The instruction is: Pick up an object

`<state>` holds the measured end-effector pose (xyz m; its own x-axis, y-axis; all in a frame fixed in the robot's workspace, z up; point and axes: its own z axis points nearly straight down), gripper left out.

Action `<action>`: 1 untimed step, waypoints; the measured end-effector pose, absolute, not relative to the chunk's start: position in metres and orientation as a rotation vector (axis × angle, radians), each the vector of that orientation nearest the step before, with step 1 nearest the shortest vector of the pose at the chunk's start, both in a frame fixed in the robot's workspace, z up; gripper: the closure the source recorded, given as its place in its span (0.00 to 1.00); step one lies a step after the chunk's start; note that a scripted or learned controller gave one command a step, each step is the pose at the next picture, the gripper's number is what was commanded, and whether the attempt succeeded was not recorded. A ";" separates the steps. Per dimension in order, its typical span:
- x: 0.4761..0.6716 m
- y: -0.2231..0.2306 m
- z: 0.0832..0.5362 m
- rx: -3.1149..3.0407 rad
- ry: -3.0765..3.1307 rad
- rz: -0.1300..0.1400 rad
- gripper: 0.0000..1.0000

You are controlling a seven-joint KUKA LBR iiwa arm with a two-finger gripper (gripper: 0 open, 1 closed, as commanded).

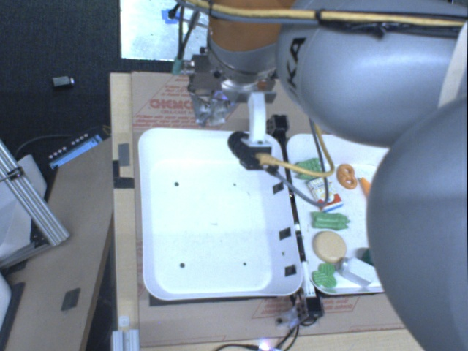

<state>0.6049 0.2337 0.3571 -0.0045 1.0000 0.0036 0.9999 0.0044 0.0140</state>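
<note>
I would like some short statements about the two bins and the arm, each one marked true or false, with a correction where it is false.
1. The pretzel lies in the right bin. True.
2. The round tan disc lies in the left bin. False: it lies in the right bin.
3. The gripper is above the far edge of the left bin. True.
4. The gripper holds a green piece. False: nothing shows between its fingers; the green pieces, one of them, lie in the right bin.
5. The arm has an orange band. True.
</note>
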 end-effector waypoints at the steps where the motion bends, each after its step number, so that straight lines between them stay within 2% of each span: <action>1: 0.671 0.233 0.371 2.213 2.223 0.009 1.00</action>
<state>0.6712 0.2330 0.3708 -0.0044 1.0000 0.0005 1.0000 0.0044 0.0075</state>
